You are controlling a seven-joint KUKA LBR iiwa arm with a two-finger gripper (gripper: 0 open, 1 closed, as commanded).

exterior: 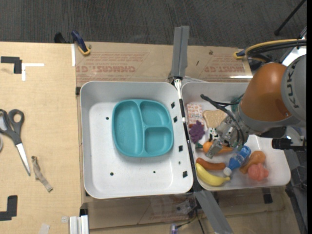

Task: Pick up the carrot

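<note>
The carrot (220,151) lies in the right bin (278,179), near its middle, partly under the gripper (225,141). It is judged to be a light, rigid, smooth toy; a grasp across its thicker middle suits best. Whether the fingers are spread or closed cannot be told.

Crowded around it are a banana (210,175), a sausage (210,164), purple grapes (197,131), a toast slice (213,117) and a blue bottle (239,158). The left bin (92,145) holds a teal divided plate (143,127).

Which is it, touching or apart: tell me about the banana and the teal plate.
Apart. The camera view shows the banana in the right bin, the teal plate in the left.
</note>
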